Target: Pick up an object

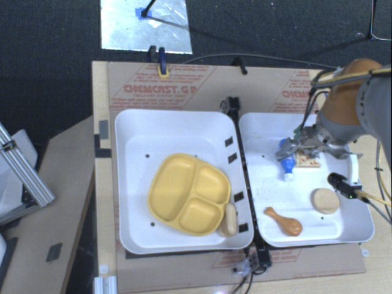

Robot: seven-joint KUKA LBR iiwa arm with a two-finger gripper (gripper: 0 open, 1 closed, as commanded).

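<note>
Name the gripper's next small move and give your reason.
Probably a short straight descent onto the blue-and-white object: the gripper hangs at its upper end in the right bin, and nothing is seen between its fingers yet. The drumstick and round piece lie farther off.

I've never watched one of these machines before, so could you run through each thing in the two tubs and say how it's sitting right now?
Yellow divided tray: flat in the left bin, compartments up.
Pale bread roll: resting against the tray's near corner.
Blue and white tube: lying in the right bin, under the pincer.
Small card: flat beside the tube.
Tan round piece: lying apart.
Orange drumstick: on its side, apart.
</note>
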